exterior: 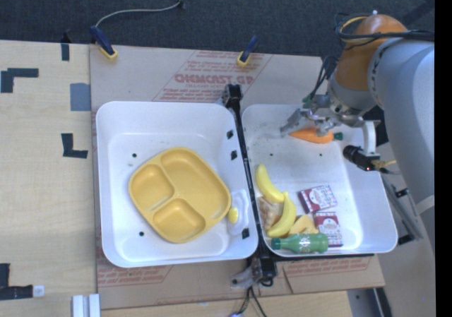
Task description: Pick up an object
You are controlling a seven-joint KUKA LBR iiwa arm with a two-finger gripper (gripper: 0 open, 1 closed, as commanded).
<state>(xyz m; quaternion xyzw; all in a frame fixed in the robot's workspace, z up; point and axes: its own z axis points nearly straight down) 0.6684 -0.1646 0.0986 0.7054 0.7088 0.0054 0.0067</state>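
A single fixed camera looks down at a slant on the tabletop (42,167), both white bins (113,181) mid-frame.

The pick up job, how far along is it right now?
Done: the arm has reached into the right bin, with the pincer at the orange carrot near the far wall. In hand: nothing clearly gripped; the carrot seems to lie on the bin floor. Left: grasp and lift. Bananas and green bottle lie untouched.
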